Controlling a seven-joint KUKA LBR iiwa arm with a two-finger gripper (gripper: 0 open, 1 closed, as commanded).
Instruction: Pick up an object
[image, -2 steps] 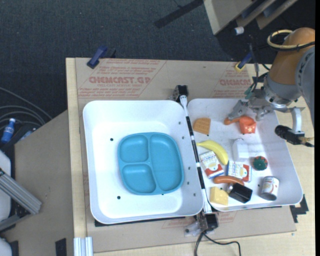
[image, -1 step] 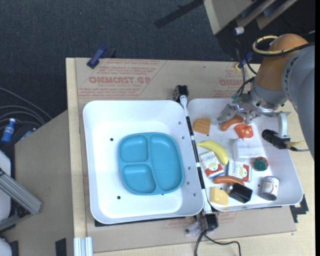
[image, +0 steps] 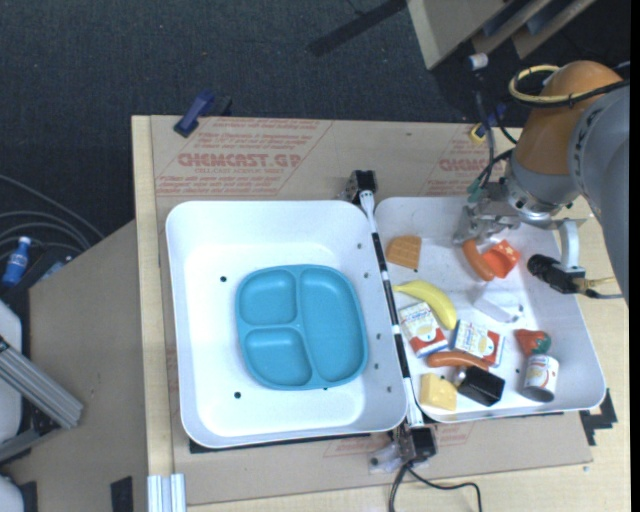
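Although the arm (image: 575, 120) is low over the right bin (image: 585, 345), I cannot tell if the hand (image: 484, 228) is open or closed, because the wrist covers it from above. The hand is at the far side of the right bin, just above an orange object (image: 493, 259) that lies there; if they touch, I cannot say. In my judgement the step is the reaching down for a grasp, and nothing is lifted yet.

Near the middle of this bin lie a banana (image: 430, 297) and some small packets (image: 478, 342), with a brown slice (image: 405, 251) toward the far left corner. A yellow block (image: 437, 392) and a black piece (image: 481, 385) are at the near edge, and a small can (image: 540, 374) is at the near right corner. The left bin (image: 195, 300) carries a blue divided plate (image: 300, 326).

For the next move, I think the hand must close around the orange object and rise straight up, away from the far wall of the bin.
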